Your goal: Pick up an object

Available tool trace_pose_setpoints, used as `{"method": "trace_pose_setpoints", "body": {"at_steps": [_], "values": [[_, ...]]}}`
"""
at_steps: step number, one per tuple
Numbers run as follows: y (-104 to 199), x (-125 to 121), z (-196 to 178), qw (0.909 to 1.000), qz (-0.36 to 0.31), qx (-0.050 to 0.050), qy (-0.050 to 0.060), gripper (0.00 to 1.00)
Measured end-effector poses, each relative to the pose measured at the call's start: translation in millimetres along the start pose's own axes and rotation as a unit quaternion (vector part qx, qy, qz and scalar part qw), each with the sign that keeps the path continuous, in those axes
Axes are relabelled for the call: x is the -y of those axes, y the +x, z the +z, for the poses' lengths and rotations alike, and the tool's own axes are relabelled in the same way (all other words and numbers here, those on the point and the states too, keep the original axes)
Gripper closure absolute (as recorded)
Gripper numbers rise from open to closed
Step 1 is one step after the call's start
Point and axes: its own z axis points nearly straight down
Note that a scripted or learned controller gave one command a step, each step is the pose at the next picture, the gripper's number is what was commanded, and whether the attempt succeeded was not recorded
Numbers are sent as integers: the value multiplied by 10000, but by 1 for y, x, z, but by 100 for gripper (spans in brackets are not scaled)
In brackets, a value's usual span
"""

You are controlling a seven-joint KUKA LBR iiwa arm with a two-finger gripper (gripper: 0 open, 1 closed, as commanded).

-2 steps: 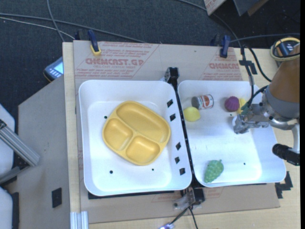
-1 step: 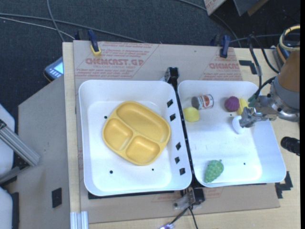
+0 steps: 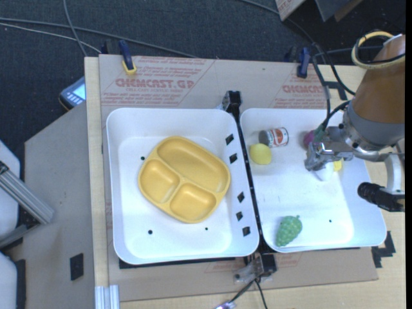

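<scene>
A cardboard-topped bench [image 3: 161,76] is carrying two shallow white bins. In the right bin [image 3: 302,192], the metal two-finger gripper [image 3: 320,166] is hovering near the far right edge, possibly over a small yellow piece [image 3: 337,166]; its grasp I cannot tell. A yellow ball [image 3: 261,154] is lying toward the left edge.
</scene>
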Motion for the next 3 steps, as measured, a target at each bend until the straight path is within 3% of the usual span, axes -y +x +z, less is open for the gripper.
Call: {"method": "trace_pose_setpoints", "body": {"at_steps": [1, 3], "values": [[57, -6, -9, 10000, -11, -2, -7, 100], [156, -4, 8, 10000, 0, 1, 22, 100]]}}
